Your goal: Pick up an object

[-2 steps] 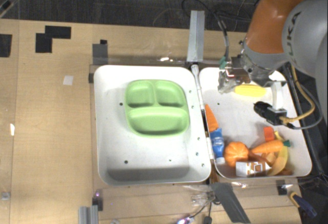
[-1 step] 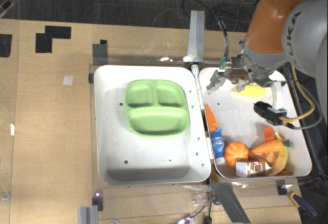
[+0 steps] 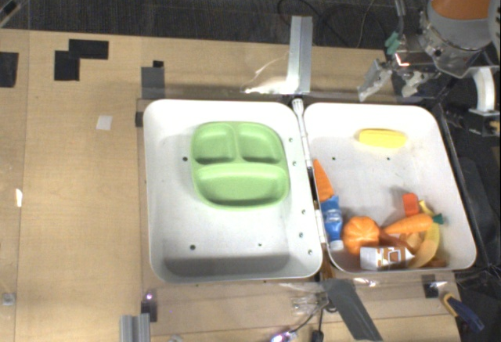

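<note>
Left bin [image 3: 164, 176] holds green divided tray [image 3: 239, 163]. Right bin [image 3: 446, 176] holds yellow object [image 3: 381, 138] near its far wall, with jumbled toy food [image 3: 391, 235] at the front corner. Gripper [image 3: 399, 70] hangs above the bin's far rim, aperture unreadable, nothing visibly held.

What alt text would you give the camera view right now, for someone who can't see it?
The gripper hovers above the far edge of the right bin, holding nothing visible. That bin holds a yellow piece alone and a pile of toy food near its front; the left bin holds a green divided plate.
</note>
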Robot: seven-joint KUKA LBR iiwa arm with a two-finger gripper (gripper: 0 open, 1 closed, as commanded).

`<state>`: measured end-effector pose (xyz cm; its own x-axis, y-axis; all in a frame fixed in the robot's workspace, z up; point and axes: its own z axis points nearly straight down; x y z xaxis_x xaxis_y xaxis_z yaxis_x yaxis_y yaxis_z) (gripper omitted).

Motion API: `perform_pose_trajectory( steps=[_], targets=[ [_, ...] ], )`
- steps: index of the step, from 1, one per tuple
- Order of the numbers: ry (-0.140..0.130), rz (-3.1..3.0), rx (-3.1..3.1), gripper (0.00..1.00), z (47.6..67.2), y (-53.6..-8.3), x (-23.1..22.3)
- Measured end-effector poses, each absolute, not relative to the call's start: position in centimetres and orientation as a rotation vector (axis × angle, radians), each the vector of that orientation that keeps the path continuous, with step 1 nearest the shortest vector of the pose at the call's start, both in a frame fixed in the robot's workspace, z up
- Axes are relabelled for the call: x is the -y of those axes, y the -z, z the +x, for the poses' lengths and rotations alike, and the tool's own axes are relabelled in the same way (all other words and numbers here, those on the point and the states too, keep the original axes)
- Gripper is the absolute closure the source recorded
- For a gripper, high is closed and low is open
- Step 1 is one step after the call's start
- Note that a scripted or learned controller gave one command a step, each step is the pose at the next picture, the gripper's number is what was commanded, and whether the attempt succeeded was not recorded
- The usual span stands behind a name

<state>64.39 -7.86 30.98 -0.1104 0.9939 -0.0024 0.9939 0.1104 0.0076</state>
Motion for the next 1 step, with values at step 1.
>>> perform_pose_trajectory(
  steps=[1],
  targets=[
    [-0.003,1.828,-2.552,0.00,63.94,-10.89,9.32]
  ],
)
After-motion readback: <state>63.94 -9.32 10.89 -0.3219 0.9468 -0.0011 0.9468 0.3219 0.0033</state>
